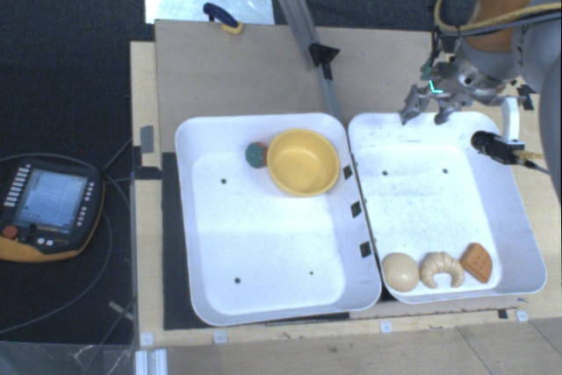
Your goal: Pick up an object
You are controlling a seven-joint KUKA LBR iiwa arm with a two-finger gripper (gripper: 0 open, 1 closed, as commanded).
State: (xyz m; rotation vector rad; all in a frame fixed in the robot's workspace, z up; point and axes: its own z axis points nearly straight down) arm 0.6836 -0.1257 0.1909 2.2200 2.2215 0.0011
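The gripper hangs over the far edge of the right bin, its two fingers spread apart with nothing between them. Along that bin's near edge lie a pale round roll, a croissant and a tan waffle. In the left bin a yellow bowl sits touching a small teal ball.

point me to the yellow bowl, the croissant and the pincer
yellow bowl (303, 161): camera view, on its inner floor, left bin.
croissant (443, 269): camera view, on its middle, right bin's near edge.
pincer (427, 112): camera view, midway between its fingertips, over the right bin's far edge.
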